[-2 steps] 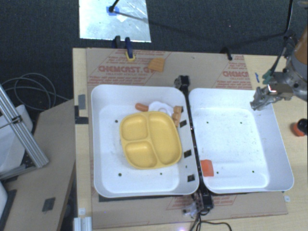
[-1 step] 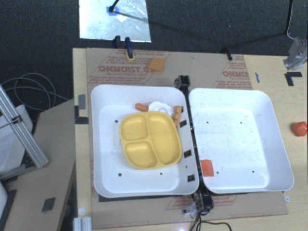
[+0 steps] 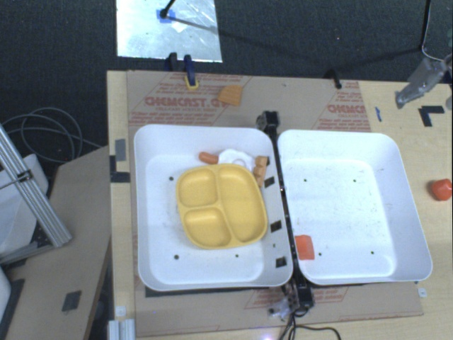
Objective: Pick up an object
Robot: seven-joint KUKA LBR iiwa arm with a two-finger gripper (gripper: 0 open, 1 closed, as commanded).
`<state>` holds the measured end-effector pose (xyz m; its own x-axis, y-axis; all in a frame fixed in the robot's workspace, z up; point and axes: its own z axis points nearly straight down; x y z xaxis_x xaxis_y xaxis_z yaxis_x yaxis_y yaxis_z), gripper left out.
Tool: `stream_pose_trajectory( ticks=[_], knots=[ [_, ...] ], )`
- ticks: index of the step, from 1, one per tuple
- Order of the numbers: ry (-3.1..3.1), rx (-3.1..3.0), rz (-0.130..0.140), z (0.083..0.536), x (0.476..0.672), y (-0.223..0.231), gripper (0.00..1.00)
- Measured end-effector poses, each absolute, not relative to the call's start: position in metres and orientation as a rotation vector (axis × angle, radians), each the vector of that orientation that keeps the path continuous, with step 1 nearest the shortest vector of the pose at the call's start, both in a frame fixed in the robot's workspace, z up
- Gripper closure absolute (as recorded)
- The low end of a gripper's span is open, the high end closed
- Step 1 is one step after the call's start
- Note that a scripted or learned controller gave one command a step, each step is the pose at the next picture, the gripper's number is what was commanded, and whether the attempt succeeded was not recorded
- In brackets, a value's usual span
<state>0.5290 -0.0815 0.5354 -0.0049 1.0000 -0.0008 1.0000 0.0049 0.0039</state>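
Orange block: lower-left corner of right bin, against the wall; fingers may jam.
Yellow tray: wide, may slip.
Gripper: upper right; grip state unclear.

in the left bin we see the yellow divided plate taking up most of the floor, with a small orange piece, a white object and a tan block crowded just behind it toward the far wall, so open floor remains only as a strip along the left side and the near wall. the right bin gives us far more room: its floor is bare apart from an orange block sitting in the near-left corner close to the black clips on the divide between the bins. outside the bins, an orange object lies on the bench to the right and a tan piece behind the left bin.
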Motion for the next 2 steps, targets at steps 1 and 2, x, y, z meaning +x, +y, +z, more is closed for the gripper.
stream_pose_trajectory(
  ticks=[1, 2],
  knots=[
    [2.217, 2.228, -0.003, 0.471, 0.484, -0.138, 0.0],
    [2.216, 2.224, -0.001, 0.432, 0.486, -0.21, 0.0]
  ],
)
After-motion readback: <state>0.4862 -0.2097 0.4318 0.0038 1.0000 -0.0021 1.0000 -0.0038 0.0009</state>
